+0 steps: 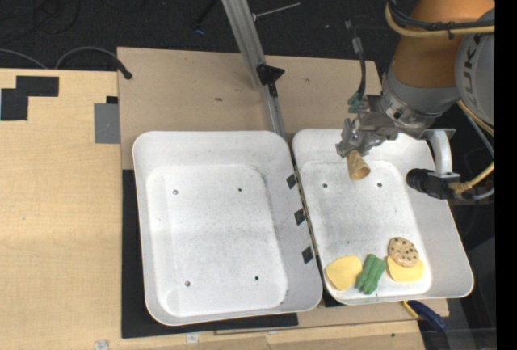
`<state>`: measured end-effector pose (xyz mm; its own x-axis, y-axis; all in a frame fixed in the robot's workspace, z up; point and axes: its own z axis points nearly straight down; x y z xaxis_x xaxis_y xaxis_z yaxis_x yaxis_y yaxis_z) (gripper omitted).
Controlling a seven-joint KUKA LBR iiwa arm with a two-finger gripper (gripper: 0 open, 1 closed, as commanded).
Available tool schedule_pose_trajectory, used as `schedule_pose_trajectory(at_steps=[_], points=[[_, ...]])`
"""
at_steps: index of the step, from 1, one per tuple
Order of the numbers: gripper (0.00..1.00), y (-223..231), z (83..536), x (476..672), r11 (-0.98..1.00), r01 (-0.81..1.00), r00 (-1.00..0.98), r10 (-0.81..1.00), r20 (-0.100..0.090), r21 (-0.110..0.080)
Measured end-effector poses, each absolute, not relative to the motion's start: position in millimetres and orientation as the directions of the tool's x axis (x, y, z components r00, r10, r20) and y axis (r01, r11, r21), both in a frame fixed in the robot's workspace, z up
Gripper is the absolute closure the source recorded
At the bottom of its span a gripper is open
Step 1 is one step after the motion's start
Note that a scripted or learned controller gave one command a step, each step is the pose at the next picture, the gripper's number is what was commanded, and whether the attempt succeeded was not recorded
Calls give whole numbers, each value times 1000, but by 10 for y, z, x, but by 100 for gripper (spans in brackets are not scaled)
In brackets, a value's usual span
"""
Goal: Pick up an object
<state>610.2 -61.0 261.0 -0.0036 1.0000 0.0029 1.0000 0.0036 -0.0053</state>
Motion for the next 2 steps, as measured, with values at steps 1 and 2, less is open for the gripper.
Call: schedule_pose_trajectory(at_steps=[1, 2], points=[[100, -62, 2453, 5912, 3, 1000, -3, 1000, 2, -7], [100, 463, 2309, 5754, 4, 1000, -4, 1000, 2, -7]])
